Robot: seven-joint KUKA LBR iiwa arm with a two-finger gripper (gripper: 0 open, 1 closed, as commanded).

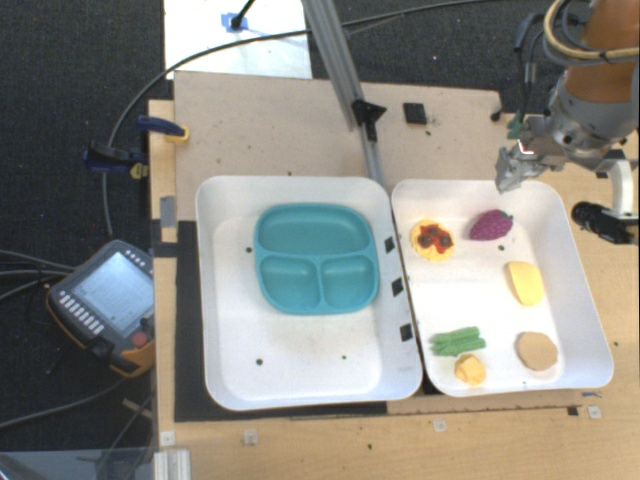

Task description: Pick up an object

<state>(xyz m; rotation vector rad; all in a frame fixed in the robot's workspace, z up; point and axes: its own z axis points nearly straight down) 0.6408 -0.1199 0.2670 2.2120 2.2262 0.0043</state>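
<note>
The right bin (pixel 575 268) holds several toy foods: a purple grape bunch (pixel 491 225), a small pizza round (pixel 433 239), a yellow piece (pixel 524 282), green beans (pixel 458 342), a small yellow-orange piece (pixel 470 369) and a tan cookie (pixel 537 351). My gripper (pixel 510 172) hangs over the bin's far rim, just above and behind the grape bunch. Nothing shows between its fingers.
The left bin (pixel 230 298) holds a teal divided plate (pixel 316 258). A metal pole (pixel 340 63) slants down to the bench behind the bins. A small black block (pixel 415 114) lies on the bench. A teach pendant (pixel 105 303) sits off the bench to the left.
</note>
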